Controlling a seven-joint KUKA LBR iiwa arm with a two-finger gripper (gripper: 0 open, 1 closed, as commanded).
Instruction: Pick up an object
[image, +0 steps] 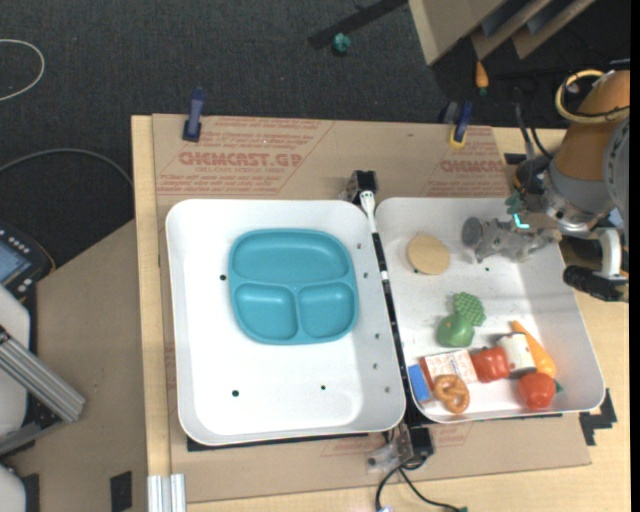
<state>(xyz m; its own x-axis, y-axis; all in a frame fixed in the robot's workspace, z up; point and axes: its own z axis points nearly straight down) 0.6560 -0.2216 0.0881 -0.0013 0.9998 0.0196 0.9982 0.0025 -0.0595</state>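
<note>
board: flat brown cardboard sheet (300, 150) under both bins, red print "CHEMCAST"
left bin: smooth white plastic (200, 330), holds glossy teal three-compartment plate (293, 285)
right bin: white plastic (575, 330), toy food clustered near front edge: tan round disc (430, 254), bumpy green piece (460, 320), red tomato (537, 391)
gripper: grey metal (480, 238), low over right bin's far end, beside the disc; open or closed: cannot tell

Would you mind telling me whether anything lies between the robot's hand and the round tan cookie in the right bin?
Nothing visible does. The hand hovers at the back of the right bin, and the cookie lies beside it with bare white floor between. The other toys sit nearer the front of the bin.
</note>
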